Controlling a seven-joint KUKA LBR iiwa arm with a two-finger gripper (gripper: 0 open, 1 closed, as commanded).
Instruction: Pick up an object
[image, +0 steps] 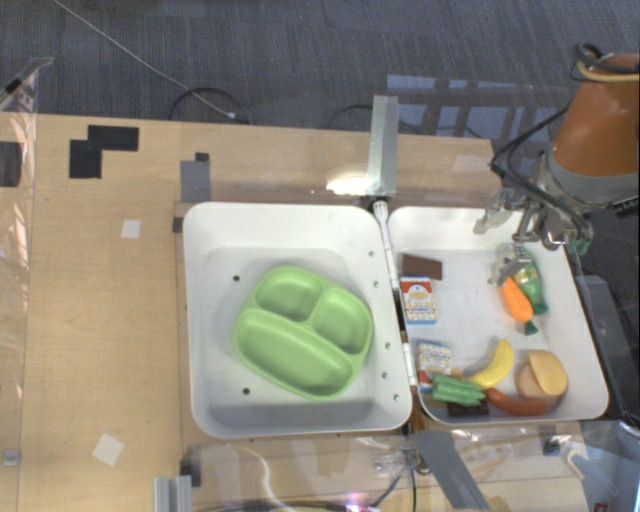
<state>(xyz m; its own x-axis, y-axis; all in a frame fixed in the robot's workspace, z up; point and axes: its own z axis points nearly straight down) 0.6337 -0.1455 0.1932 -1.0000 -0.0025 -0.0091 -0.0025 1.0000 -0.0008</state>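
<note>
My gripper hangs over the back right part of the right bin, under the orange band of the arm. Just below it lies a toy carrot with a green top. Further forward in the same bin lie a banana, a round bread bun, a red sausage and a green vegetable piece. Along the bin's left side sit a brown block, a small white carton and a smaller box.
The left bin holds a green divided plate. A metal post stands behind the divider between the bins. Cables run from the arm at the upper right. Light wooden bench surrounds both bins.
</note>
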